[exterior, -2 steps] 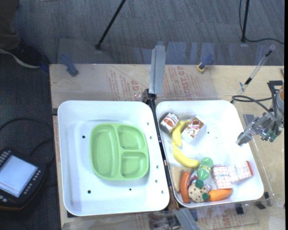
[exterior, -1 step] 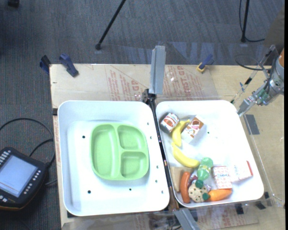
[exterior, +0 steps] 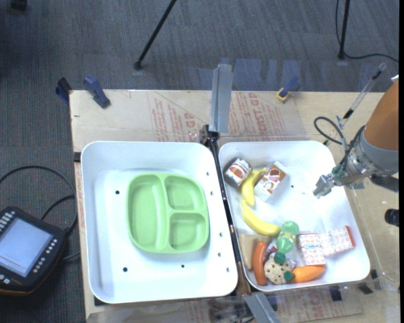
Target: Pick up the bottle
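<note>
the grey arm with its orange band reaches in from the right, its two-finger gripper hovering over the right edge of the right shallow white bin; whether it is spread or pressed together cannot be told, and nothing shows between its tips. the small green plastic bottle lies near the bin's front, between the yellow banana and the pink-and-white packet, well apart from the gripper. an orange carrot lies at the front edge. the left white bin bears a light green divided plate.
</note>
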You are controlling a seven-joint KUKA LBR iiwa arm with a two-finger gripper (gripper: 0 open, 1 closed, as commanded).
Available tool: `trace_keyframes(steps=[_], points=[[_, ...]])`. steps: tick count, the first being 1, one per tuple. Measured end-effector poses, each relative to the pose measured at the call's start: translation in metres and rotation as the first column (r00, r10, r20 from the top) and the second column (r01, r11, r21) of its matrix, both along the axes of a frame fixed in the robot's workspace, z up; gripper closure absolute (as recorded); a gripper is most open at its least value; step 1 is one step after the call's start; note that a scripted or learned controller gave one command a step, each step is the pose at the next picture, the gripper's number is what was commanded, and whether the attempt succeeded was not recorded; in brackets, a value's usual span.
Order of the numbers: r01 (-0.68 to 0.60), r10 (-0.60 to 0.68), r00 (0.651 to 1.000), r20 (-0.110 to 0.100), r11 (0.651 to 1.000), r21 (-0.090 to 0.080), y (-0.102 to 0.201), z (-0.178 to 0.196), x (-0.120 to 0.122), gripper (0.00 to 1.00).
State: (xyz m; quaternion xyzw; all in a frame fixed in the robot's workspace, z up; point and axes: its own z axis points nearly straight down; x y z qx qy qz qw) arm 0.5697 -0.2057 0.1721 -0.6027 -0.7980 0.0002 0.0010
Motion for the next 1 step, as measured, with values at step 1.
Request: trace_keyframes(steps=[1], points=[[0.177,-0.177,0.984,0.014,0.984,0.002,-0.0068,-0.0770,-0.0843,1.00]])
